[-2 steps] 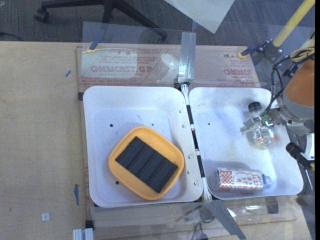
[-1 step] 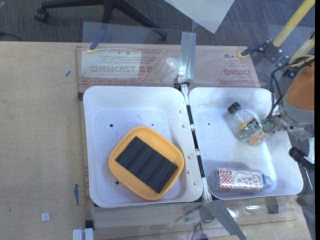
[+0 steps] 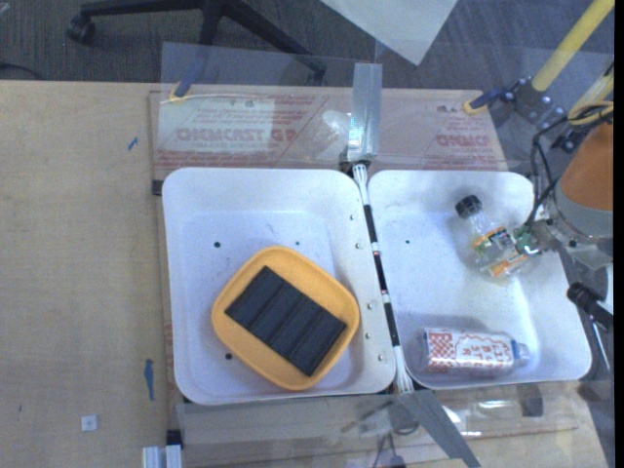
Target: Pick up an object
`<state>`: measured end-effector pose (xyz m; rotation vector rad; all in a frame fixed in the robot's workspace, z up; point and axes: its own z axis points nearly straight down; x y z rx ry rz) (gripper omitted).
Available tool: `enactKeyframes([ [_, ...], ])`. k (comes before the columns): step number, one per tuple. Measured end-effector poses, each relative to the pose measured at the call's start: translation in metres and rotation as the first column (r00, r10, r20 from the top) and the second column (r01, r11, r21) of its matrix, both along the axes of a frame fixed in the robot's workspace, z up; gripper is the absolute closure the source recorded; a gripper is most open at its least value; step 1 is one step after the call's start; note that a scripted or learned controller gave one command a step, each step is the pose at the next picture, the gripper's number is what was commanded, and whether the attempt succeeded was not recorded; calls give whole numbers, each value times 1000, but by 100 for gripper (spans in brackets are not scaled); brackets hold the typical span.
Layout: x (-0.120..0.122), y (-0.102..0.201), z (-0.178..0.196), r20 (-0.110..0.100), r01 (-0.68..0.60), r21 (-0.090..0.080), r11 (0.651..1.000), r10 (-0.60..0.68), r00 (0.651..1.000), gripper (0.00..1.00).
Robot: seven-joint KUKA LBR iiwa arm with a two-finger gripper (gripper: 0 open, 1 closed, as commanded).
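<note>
In the right bin [image 3: 429, 291], a small clear bottle [image 3: 490, 239] with a black cap and an orange and green label lies near the far right corner. A tube with a red and white pattern [image 3: 473, 350] lies along the near wall. The left bin [image 3: 195, 222] holds a yellow square dish with a black ribbed insert [image 3: 285, 316]. My gripper [image 3: 570, 252] sits at the right bin's right edge, just right of the clear bottle, under the orange band [image 3: 595, 169]. I see nothing held in it.
A taped clear sheet with red lettering [image 3: 253, 136] lies behind the bins. A yellow bar [image 3: 577, 32] and dark cables [image 3: 538, 178] are at the far right. An office chair base [image 3: 224, 13] stands on the floor beyond the bench.
</note>
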<state>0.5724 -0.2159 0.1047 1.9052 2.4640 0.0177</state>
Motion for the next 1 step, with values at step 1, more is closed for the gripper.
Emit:
enactKeyframes([
  [1, 41, 49, 83, -27, -53, 6, 999, 53, 998, 100],
])
